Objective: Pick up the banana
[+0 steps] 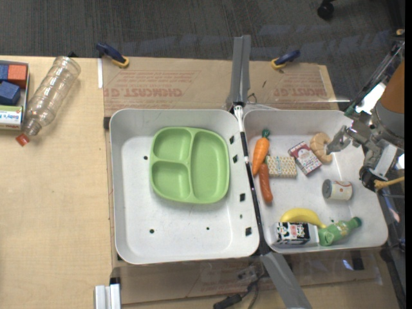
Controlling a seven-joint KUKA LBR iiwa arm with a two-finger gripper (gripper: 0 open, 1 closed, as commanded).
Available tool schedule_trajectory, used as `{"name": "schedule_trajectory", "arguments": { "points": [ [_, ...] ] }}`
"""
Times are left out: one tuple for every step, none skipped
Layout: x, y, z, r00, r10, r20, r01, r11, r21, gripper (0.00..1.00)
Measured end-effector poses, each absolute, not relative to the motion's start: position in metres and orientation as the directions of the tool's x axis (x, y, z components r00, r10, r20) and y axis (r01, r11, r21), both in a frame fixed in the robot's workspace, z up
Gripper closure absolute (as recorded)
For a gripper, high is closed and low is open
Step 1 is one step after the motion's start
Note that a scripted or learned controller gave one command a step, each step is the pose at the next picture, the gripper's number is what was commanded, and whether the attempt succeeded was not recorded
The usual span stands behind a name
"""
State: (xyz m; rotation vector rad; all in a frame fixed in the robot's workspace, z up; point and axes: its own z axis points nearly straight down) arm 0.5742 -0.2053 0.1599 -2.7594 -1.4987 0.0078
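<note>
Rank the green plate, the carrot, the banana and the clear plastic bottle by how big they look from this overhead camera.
1. green plate
2. clear plastic bottle
3. carrot
4. banana

Carrot and banana look close, and a carton overlaps the banana, so that order is unsure.

A tan bench [58, 211] was seen bearing two white bins, the left bin [129, 237] and the right bin [376, 227] set side by side on brown cardboard [174, 85], while a clear plastic bottle [51, 92] and a box of coloured blocks [13, 92] were laid at the far left.
</note>
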Motion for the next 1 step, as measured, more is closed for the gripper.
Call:
{"name": "schedule_trajectory", "arguments": {
  "points": [
    [0.5234, -0.1774, 0.0904, 0.660, 0.751, -0.003, 0.751, -0.660, -0.005, 0.00]
  ]
}}
